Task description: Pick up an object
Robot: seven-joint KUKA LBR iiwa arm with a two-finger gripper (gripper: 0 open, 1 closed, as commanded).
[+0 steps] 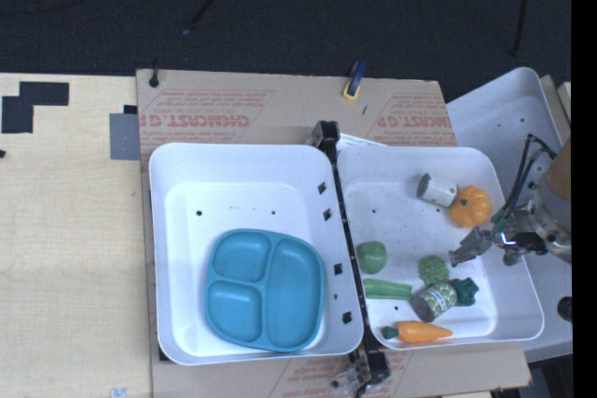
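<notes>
1. Objects for picking lie in the right bin [504, 186]; none is between the gripper's fingers.
2. The gripper [480, 245] sits low over the right side of that bin, reaching in from the right edge. How far its fingers stand apart cannot be made out.
3. Nearest to it are the orange pumpkin-shaped toy [469, 206], just above it in the view, and the small green-topped can [440, 297], lying on its side just below it.
4. A bumpy green ball [432, 269] touches the can's upper side. A smooth green round piece [371, 255] lies further left, near the divider.
5. A long green vegetable [387, 289] lies flat below the round piece, pointing toward the can.
6. A carrot [423, 332] rests along the bin's near wall.
7. A white cylinder [436, 190] lies on its side beside the pumpkin toy, on its left.
8. The left bin [177, 200] holds a blue divided plate [265, 290] with three compartments, set toward the near right corner.
</notes>
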